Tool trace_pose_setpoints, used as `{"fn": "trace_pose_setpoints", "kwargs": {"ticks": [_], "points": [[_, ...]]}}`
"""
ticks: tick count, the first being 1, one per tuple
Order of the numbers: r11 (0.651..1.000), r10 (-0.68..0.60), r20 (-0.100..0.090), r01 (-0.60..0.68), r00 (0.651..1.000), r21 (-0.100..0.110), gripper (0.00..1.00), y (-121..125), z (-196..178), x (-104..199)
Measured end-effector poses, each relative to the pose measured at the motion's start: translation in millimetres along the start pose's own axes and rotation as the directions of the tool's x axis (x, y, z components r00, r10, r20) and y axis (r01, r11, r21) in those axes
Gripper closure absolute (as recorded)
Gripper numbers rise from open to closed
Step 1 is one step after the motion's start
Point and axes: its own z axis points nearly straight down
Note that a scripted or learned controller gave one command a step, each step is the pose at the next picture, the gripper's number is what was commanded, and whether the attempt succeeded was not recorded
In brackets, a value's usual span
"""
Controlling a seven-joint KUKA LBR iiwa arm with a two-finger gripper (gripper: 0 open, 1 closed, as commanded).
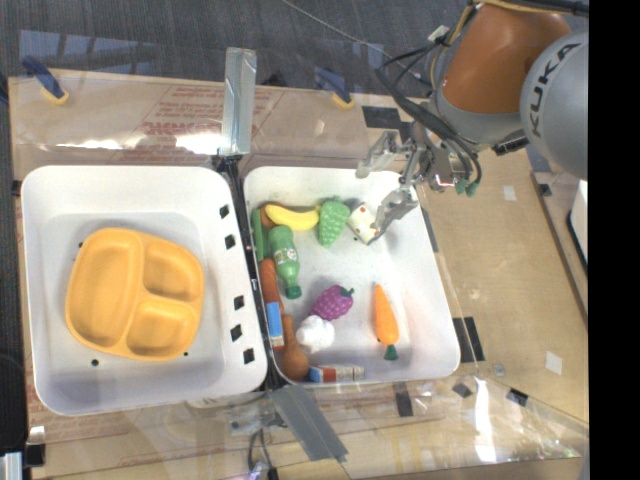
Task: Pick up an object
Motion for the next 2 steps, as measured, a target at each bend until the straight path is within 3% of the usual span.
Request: {"fn": "trace_pose_setpoints", "kwargs": {"ticks": [1, 2], "points": [[0.991, -0.136, -0.007, 0.136, 0.991, -0.006, 0.00, -4.2, 133.8, 60.0], [1.000, -0.028, 0.002, 0.028, 1.000, -0.002, 0.00, -23.1, 141.3, 112.9]]}}
